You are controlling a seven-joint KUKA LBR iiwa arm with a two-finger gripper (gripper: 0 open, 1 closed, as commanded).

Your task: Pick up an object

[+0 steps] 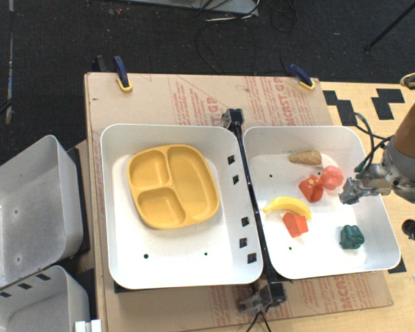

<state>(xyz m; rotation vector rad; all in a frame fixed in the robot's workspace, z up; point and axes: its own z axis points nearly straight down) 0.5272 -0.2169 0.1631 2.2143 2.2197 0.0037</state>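
Even, fairly bright overhead light falls on the scene, with no strong direction to it. The two white bins, the left bin (117, 206) and the right bin (377, 237), are the brightest areas and look slightly washed out, though their rims stay readable. Shadows are soft and short: a thin dark line sits under the yellow divided plate (173, 185), and small faint shadows hug the objects in the right bin. The dark floor (48, 33) around the table (166, 102) is dim and grainy, with little detail. The picture is low in resolution and a little soft overall; small items look smudged. The hand (351, 192) appears blurred at its edges.
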